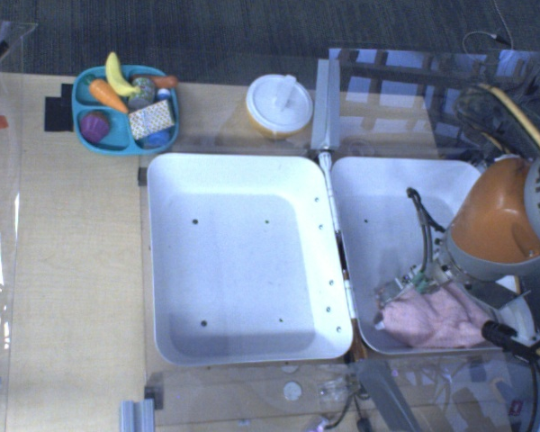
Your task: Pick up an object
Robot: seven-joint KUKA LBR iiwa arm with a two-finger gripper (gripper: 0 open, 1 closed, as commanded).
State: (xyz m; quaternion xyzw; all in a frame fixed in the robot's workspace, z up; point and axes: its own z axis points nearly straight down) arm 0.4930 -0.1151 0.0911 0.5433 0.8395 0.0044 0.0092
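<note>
I am looking down on the right shallow white bin (378,205), which I will use as my reference. The grey arm with its orange band (495,219) comes in over this bin's right side, and the two-finger gripper (412,284) sits low in the bin's near half, right at the upper left edge of a crumpled pink cloth (432,318). That cloth lies against the bin's near wall, towards the right. From here I cannot tell how the gripper is set, nor whether it has any of the fabric.

Left of the reference bin, touching along the shared edge, is the second shallow white bin (238,250). Beyond it, past the far left corner of my bin, stands a round white lidded container with a yellow base (279,104). Much farther left sits a blue compartment tray of toy food (126,108), including a yellow banana (119,76).
</note>
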